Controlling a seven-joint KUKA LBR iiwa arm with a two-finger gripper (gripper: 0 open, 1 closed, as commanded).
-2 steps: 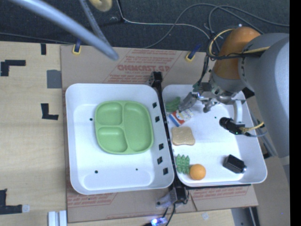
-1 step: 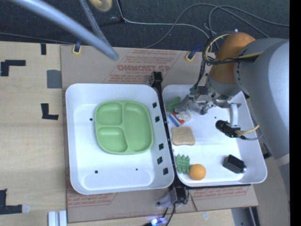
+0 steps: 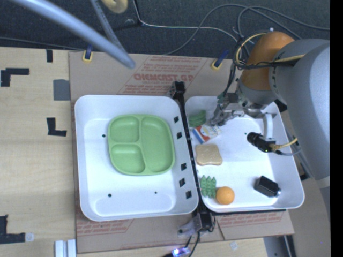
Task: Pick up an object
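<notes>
The right bin (image 3: 289,194) holds a tan toast-shaped piece (image 3: 208,155), an orange ball (image 3: 225,195), a green leafy toy (image 3: 207,184), a black block (image 3: 266,186), a green item (image 3: 196,118) and a red, white and blue packet (image 3: 204,134). My gripper (image 3: 220,116) hangs low over the bin's upper left part, just above the packet and right of the green item. I see nothing held between its fingers.
The left bin (image 3: 88,159) carries a green divided plate (image 3: 141,144). A black clip row (image 3: 183,143) runs along the seam between the bins. Cables (image 3: 214,20) trail across the dark back edge. The grey arm (image 3: 316,100) covers the right bin's far right side.
</notes>
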